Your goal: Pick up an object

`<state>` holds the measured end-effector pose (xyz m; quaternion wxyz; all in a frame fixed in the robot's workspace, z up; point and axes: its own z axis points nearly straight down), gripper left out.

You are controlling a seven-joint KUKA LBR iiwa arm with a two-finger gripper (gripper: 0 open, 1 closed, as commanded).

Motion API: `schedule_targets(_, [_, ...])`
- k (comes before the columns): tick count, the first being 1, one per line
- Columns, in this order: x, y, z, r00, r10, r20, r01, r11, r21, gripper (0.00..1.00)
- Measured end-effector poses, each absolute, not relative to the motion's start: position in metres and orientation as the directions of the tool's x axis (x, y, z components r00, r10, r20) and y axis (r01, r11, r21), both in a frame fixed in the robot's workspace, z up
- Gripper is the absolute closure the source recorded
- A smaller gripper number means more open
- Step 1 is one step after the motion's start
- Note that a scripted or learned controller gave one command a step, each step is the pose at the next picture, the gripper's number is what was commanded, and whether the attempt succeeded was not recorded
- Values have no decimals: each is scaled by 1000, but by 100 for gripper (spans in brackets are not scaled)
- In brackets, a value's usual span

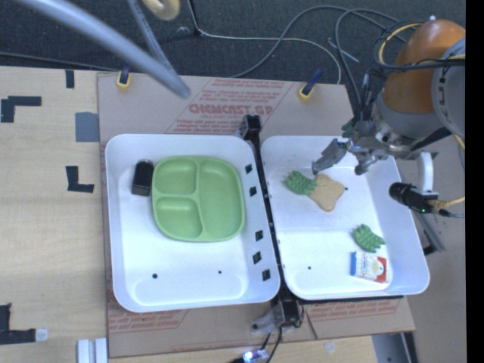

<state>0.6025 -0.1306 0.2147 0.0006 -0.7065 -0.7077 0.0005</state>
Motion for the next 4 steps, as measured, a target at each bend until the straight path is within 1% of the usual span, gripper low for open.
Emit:
schedule_targets(1, [599, -134, 170, -1, 1000, -1, 1000, 1, -6, 0])
schedule_targets(2, [597, -134, 105, -1, 1000, 0, 1000, 1, -8, 0])
schedule_targets(3, [598, -135, 87, -1, 1000, -5, 1000, 1, 3, 0])
schedule_targets(4, [600, -136, 99, -2, 1000, -8, 1000, 2, 10, 100])
